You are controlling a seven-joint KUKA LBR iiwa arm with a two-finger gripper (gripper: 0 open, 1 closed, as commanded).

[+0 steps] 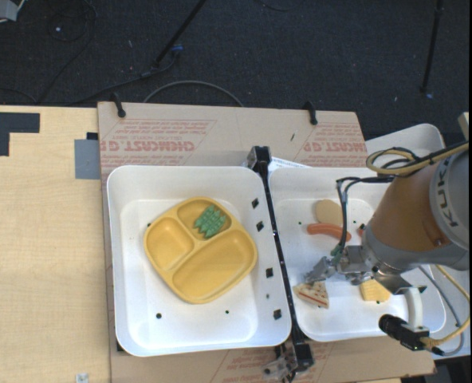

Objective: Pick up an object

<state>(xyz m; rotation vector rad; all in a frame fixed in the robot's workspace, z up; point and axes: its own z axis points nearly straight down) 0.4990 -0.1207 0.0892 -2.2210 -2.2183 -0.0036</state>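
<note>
On the far left lies a pale wooden bench top [37, 246] with dark blocky marks near its upper edge. Next comes a cardboard sheet [220, 138] under the bins, printed with red lettering that reads upside down and mirrored from this angle; it looks like "CHEMCAST GP", though I would not swear to every letter. The left bin [132, 325] holds a yellow divided plate [200, 250], and a green toy vegetable [210, 223], perhaps broccoli, sits in the plate's upper compartment. A black divider [272, 246] separates the bins.

The right bin [332, 329] holds several toy foods: a tan rounded piece [327, 211] near the top, an orange-red sausage-like piece [324, 230] just below it, a wedge-shaped sandwich or cake slice [314, 295] lower down, and a yellow cheese-like block [373, 292] to its right. The gripper [322, 270] hangs low between the sausage piece and the wedge, its fingers looking slightly apart with nothing visibly between them. The grey arm [415, 214] with its orange band looms over the bin's right side.

Judging by this pose, the likeliest target is the wedge or the sausage piece. The risk is that the fingers land in bare bin floor between the two, or nudge the wedge aside because its sloped faces offer poor purchase.
</note>
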